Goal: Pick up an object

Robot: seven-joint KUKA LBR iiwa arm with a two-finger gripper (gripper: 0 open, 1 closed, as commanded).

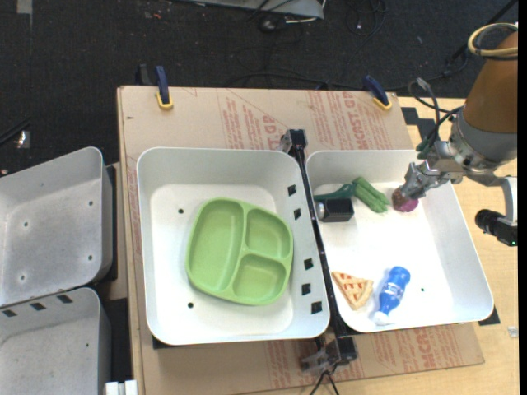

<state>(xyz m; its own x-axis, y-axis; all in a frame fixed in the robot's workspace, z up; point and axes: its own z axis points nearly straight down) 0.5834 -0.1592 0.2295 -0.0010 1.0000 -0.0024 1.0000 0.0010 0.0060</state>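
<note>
Pincer (409, 189) down in the right bin (461, 245), at a purple thing (406, 203).

I see it low over the purple thing near the bin's far side, touching or just above (I cannot tell whether it is clenched). A green toy (368, 194) lies beside it; a pizza slice (352, 289) and blue bottle (393, 290) sit nearer me.

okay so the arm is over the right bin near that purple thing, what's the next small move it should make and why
Probably lower the pincer a little straight onto the purple object. It sits just above and touching that object's near edge at the right bin's back, well apart from the green toy, so a short descent looks like the nearest grasp.
</note>
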